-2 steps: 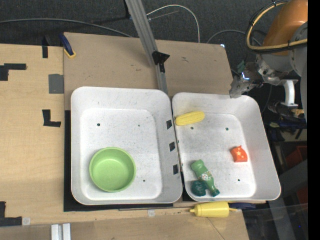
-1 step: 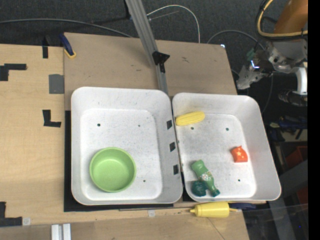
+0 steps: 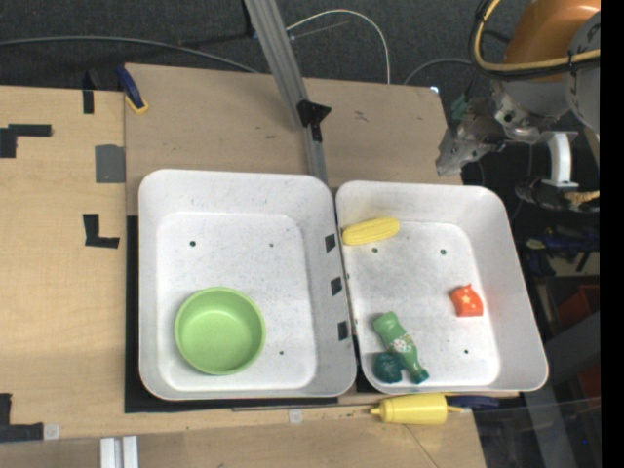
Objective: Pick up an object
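- Tan boards cover the desk [image 3: 224, 125], with two white bins side by side on it.
- Left bin [image 3: 156, 213]: a green bowl [image 3: 220, 331] sits in its near corner.
- Right bin [image 3: 497, 232]: a yellow corn cob [image 3: 370, 230] at the far edge, an orange block [image 3: 467, 301] toward the right, a green bottle [image 3: 400, 347] near the front.
- A yellow bottle [image 3: 414, 409] lies on the desk just outside the right bin's front rim.
- The pincer [image 3: 458, 149] hangs beyond the right bin's far corner, well apart from everything; I cannot tell how wide it stands.
- No writing is legible.

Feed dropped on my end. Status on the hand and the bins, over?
Hand above right bin's far corner, holding nothing seen. Corn, orange piece, green bottle in right bin; green bowl in left. Nothing blocking.
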`<state>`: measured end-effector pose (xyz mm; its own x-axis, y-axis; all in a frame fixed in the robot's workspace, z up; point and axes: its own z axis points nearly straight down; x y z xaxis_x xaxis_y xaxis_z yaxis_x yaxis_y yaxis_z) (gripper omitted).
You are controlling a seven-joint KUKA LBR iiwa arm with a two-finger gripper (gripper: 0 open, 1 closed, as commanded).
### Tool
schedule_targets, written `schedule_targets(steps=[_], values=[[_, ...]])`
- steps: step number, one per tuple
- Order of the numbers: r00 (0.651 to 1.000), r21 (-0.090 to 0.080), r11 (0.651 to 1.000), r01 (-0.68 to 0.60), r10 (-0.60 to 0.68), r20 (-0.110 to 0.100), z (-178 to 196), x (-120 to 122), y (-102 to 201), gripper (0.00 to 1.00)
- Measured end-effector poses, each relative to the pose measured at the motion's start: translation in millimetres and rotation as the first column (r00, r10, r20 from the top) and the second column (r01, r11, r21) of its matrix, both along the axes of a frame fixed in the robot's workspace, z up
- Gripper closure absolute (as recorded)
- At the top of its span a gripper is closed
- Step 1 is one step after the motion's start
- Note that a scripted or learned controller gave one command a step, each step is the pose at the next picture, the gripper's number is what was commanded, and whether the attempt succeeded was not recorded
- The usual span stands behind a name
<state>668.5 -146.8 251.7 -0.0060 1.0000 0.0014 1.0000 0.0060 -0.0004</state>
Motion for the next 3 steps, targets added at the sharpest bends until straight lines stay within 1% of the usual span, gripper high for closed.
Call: schedule_targets(steps=[2,3], values=[[1.000,0.000,1.000,-0.001,0.001,-0.003,-15,-21,125,1.00],[1.000,0.000,1.000,-0.002,0.002,-0.002,-8,-32,181,1.00]])
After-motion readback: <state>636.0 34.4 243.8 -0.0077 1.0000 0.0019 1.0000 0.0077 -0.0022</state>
